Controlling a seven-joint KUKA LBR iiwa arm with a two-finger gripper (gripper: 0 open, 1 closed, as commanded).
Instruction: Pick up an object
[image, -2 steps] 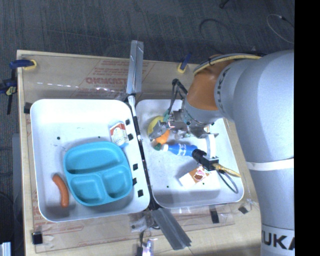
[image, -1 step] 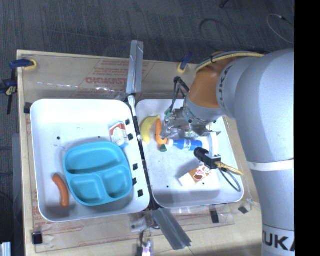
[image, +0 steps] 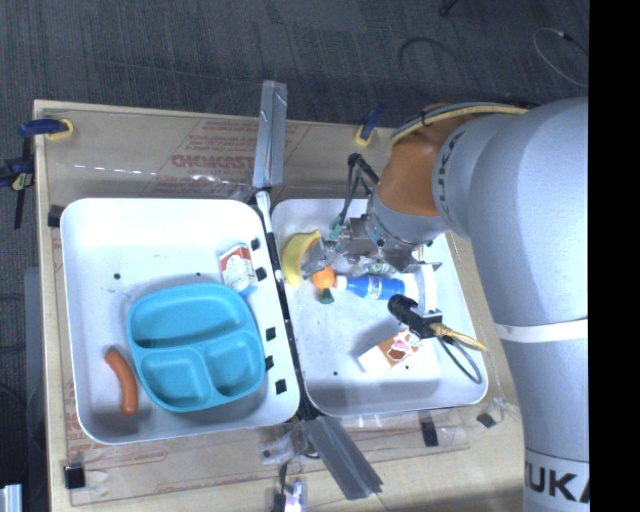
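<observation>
Two white bins (image: 160, 215) are sitting side by side on a bench (image: 150, 140) over dark floor.
In the right bin, the gripper (image: 345, 250) is hovering — its opening I cannot tell — banana (image: 297, 253) at nine o'clock, blue bottle (image: 375, 288) at four.

You're looking down on a pale wooden desk (image: 150, 150) with red printed lettering, standing on a dark grey carpeted floor (image: 150, 50). A blue clamp (image: 45, 128) grips its far left corner, and cables (image: 560, 45) lie on the floor beyond.
</observation>
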